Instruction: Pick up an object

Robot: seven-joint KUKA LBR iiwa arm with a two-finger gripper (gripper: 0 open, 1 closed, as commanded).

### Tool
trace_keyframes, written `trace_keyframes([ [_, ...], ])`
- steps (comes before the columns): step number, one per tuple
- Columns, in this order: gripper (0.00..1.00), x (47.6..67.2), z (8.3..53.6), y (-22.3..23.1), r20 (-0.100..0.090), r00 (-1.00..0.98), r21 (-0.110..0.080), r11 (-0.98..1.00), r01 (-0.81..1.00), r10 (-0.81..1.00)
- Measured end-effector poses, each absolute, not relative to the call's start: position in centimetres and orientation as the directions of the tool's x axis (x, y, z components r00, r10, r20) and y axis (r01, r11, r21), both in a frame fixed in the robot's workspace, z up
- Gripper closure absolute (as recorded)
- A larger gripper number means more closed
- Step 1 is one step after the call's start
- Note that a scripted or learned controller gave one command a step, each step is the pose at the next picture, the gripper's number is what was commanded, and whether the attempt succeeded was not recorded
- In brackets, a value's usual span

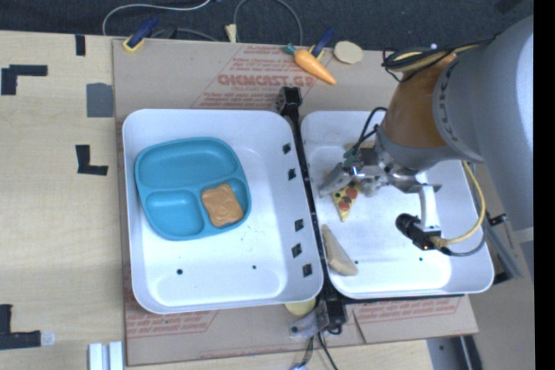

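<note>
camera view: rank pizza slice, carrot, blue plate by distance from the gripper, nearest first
1. Pizza slice: right bin, just below the gripper.
2. Carrot: outside the bins, on the cardboard beyond their far edge.
3. Blue plate: left bin, across the divider; its near rim is roughly as close as the carrot, its centre farther.

The broad, rounded grey metal arm [499, 95] has a smooth, matte casing that looks pale where the light strikes it. Above the wrist runs a wide band of dull orange [416, 113], curved like a collar. Below it sits a darker grey wrist housing, from which the small silver-grey metal end effector [347, 178] projects. Thin black cables loop along the wrist, a yellow cable [473, 225] curves beneath it, and a black cylindrical fitting [414, 230] hangs beside a white bracket.
</note>
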State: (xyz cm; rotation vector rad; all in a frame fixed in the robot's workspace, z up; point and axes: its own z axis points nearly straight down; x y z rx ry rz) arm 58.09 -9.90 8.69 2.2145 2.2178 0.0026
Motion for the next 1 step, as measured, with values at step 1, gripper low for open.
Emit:
trace_keyframes([
  [1,1.0,58.09,9.7,-9.99,-0.005,-0.001,0.006,0.001,1.0,1.0],
])
